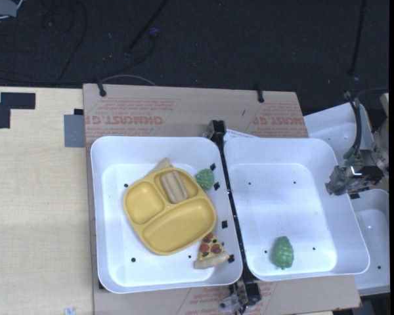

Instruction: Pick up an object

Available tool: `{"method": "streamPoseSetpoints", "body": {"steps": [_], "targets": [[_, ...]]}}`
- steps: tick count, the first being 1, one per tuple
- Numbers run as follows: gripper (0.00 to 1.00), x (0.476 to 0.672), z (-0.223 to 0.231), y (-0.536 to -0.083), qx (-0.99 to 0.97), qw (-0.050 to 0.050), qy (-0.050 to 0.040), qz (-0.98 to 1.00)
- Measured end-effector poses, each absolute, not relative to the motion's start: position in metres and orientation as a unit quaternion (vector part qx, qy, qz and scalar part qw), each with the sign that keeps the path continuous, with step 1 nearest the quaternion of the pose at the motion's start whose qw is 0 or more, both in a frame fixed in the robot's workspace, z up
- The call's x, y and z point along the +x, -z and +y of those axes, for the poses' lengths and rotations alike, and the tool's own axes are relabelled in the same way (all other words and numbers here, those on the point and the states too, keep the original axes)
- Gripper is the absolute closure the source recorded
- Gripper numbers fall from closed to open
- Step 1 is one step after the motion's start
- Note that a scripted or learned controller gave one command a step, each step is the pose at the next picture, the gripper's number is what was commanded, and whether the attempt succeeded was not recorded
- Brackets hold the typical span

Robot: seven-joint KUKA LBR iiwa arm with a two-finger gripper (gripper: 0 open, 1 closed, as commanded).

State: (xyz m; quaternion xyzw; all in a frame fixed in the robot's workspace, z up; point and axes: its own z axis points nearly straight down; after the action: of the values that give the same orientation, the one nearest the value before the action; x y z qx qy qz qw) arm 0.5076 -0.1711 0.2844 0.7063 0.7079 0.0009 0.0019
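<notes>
Overhead slanted view of the bench with two shallow white bins set side by side on a sheet of printed cardboard (184, 113). The left bin (111, 156) holds a yellow divided tray (167, 218), lying flat and turned at an angle, with a tan, sausage-like piece (175, 185) resting in one of its small upper compartments. A small green leafy toy (205, 178) lies just beside the tray's upper right corner, near the bin's right wall, and a toy pizza slice (211, 252) (yellow crust, red spots) lies at the tray's lower right edge, close to the bin's front corner. The right bin (315, 153) holds a single green rounded object (282, 252), textured like a berry or artichoke, resting on the floor near the front wall and well apart from the other items. The gripper (347, 181) sits at the right rim of the right bin, outside the bin's floor area, with cabling rising above it toward the view's right edge; little of the arm behind it is visible. It is well apart from the green rounded object and touches nothing in either bin. Whether the claw is released or clenched cannot be told at this scale; nothing is seen within it.
</notes>
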Motion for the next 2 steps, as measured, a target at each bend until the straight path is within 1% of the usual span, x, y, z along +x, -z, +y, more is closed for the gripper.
{"method": "streamPoseSetpoints", "body": {"steps": [1,2], "targets": [[1.0,0.508,-0.171,-0.295,0.706,-0.001,0.0005,0.708],[1.0,0.508,-0.118,-0.276,0.705,-0.002,0.0006,0.709]]}}
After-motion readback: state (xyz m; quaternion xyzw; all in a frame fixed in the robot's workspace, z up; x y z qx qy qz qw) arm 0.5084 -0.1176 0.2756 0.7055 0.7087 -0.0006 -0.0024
